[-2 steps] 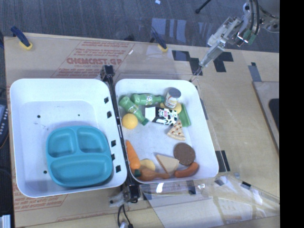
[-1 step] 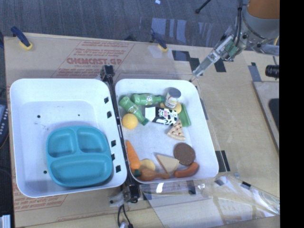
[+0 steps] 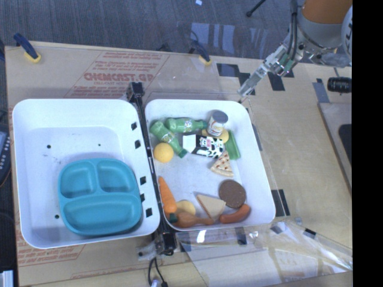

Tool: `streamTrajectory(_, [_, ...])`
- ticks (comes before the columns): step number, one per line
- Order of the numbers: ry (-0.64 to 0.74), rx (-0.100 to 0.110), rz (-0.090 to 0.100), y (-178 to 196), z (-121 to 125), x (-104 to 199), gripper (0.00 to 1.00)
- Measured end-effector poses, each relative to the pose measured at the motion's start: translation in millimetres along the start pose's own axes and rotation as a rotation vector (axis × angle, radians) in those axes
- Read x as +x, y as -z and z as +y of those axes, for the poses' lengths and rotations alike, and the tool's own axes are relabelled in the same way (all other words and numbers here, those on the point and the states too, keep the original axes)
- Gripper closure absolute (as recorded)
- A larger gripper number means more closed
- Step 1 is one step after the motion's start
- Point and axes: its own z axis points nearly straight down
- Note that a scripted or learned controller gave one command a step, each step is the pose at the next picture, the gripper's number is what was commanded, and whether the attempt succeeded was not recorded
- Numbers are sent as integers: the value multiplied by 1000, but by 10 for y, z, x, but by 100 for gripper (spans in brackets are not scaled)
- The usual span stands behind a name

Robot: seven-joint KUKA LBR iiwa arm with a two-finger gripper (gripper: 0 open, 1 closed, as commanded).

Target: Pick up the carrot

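We see the tool (image 3: 250,87) above the right bin's (image 3: 261,178) far right corner, gripping nothing; can't tell its open/closed state. Carrot (image 3: 167,195) sits well down-left of it, against that bin's left wall, beside the lemon (image 3: 163,153).

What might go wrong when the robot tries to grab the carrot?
The carrot lies right against the bin's left wall, so the tool may bump the wall. A yellow ball and a sausage sit against its lower end, so the tool might nudge or grab those instead.
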Motion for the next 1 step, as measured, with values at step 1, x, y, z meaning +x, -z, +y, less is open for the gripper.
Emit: streamTrajectory(1, [183, -5, -8, 403, -71, 50, 0])
